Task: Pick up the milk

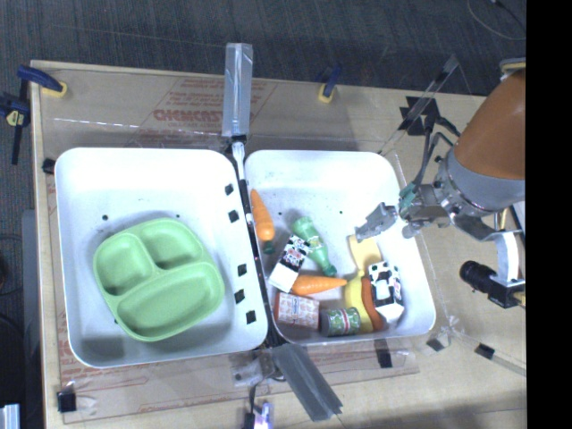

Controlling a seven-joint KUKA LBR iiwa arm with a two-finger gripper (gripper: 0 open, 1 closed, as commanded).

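The grey two-finger gripper (375,222) hovered over the right white bin (391,172), fingers slightly parted and empty, above the black-and-white cow-patterned milk carton (385,290) lying near the bin's front right corner.

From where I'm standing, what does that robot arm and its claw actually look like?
The arm is a rounded grey tube with a broad orange band above the wrist. Past the wrist, dark metal brackets and thin cables lead to a small grey two-finger gripper of bare metal. A black cylindrical part juts out beside the wrist.
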